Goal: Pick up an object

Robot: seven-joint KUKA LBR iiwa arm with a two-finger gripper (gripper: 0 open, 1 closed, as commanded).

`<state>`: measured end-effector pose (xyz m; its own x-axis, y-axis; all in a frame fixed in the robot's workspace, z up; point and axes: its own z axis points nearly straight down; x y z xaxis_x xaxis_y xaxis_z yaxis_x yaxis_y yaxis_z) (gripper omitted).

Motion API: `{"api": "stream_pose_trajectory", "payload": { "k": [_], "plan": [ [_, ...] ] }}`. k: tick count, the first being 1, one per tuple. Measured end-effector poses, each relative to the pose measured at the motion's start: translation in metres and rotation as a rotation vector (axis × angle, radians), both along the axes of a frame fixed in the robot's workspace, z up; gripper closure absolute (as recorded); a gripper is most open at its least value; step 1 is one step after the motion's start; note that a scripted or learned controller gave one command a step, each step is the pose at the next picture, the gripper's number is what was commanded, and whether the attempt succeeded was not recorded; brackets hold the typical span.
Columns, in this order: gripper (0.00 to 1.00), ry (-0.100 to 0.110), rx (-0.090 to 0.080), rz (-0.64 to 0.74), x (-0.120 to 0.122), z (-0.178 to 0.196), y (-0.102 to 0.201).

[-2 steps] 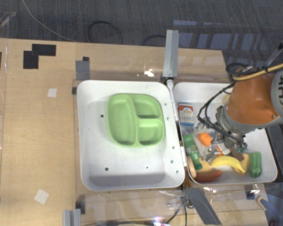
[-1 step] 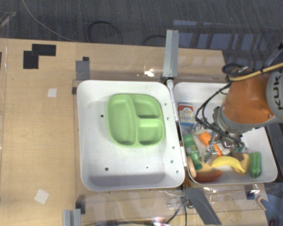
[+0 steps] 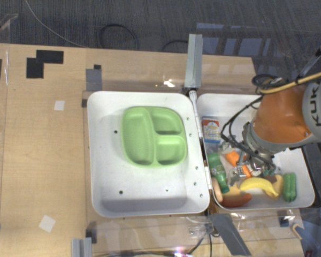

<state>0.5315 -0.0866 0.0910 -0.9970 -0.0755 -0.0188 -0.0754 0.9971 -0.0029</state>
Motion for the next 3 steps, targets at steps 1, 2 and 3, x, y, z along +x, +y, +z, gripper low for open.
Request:
{"api": "stream_pose_trajectory", "payload": {
  "k": [1,2,3],
  "plan": [
    [0.00,0.002,0.003,-0.176,0.002,0.000,-0.002],
    [0.00,-0.002,0.000,-0.136,-0.003,0.000,0.003],
    [0.00,0.004,0.001,-0.136,0.015,-0.001,0.003]
  ]
}}
